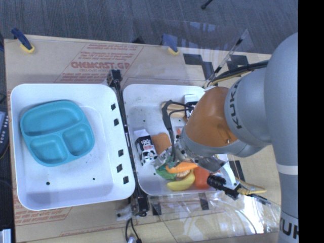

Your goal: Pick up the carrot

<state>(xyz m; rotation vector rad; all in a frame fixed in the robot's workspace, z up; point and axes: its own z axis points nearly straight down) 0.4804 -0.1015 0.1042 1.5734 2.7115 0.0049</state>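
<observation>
The carrot (183, 167) is a short orange piece lying in the near part of the right bin (136, 110), on a pile of toy food. My gripper (169, 159) hangs just to the carrot's left, right over the pile, under the arm's orange wrist band (210, 123). The wrist hides most of the gripper, and I cannot see whether it touches the carrot.
Around the carrot lie a green leafy piece (165, 174), a yellow banana (181, 185) and a red piece (201, 176). A tan block (161, 142) and a small black-and-white box (146, 149) sit just behind. The left bin (30, 191) holds a blue divided plate (55, 131).
</observation>
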